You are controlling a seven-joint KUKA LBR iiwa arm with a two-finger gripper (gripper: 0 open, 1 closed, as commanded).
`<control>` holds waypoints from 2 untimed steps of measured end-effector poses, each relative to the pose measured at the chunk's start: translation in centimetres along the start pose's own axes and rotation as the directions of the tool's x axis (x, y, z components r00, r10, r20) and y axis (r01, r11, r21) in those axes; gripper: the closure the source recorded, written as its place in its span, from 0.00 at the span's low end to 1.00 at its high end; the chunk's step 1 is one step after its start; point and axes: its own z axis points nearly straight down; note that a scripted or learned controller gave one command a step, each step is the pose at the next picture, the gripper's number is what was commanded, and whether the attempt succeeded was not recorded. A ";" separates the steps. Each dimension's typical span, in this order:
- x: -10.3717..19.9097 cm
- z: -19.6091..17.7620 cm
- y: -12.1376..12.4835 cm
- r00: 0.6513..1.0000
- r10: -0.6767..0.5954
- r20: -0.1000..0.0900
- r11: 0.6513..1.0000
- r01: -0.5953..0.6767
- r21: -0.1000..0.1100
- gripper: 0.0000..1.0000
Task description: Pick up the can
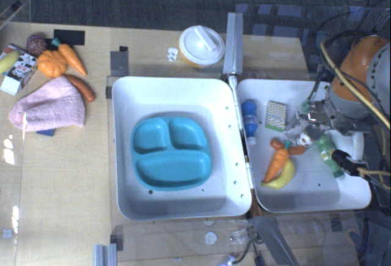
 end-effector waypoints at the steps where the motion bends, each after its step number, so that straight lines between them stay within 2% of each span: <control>1: 0.0 -1.3 0.3 1.000 -0.001 0.001 1.000 0.001 -0.007 1.00; 2: 6.1 -11.8 2.4 0.983 0.182 -0.001 0.983 -0.182 0.006 1.00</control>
